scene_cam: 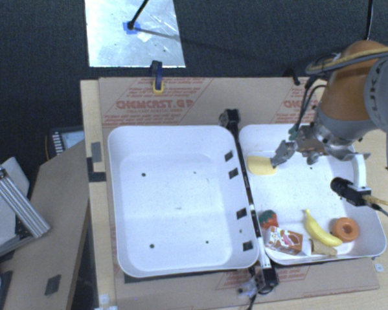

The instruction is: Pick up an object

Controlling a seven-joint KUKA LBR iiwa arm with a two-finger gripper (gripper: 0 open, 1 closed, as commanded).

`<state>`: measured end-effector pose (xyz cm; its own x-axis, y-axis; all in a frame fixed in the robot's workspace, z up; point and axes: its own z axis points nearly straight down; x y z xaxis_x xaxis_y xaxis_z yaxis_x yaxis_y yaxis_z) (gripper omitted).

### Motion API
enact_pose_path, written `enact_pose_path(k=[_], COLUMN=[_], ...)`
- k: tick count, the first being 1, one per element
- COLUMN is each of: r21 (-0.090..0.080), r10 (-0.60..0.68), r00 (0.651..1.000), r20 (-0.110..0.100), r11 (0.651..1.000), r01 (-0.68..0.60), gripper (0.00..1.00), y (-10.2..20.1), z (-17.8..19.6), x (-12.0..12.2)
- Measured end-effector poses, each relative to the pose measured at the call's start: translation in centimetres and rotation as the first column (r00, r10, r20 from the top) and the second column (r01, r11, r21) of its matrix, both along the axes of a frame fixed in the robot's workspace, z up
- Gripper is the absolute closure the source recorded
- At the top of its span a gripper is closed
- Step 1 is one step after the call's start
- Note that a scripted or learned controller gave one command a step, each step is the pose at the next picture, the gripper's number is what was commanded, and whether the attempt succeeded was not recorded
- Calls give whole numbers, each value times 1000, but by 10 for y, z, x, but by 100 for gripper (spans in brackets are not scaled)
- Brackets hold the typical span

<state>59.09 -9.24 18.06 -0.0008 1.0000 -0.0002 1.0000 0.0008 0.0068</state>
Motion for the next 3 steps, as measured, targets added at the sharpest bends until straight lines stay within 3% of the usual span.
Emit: enact_pose_path(k=[1,2,3], r21=[1,-2,1], r10=[3,3,10], r00=[1000,1000,1000], r20=[-10,-1,13], r11=[1000,1000,1000], r01=[-3,-3,-10], gripper=[0,0,0], y=[10,-20,47], z=[-63,-94,110], x=[2,71,32])
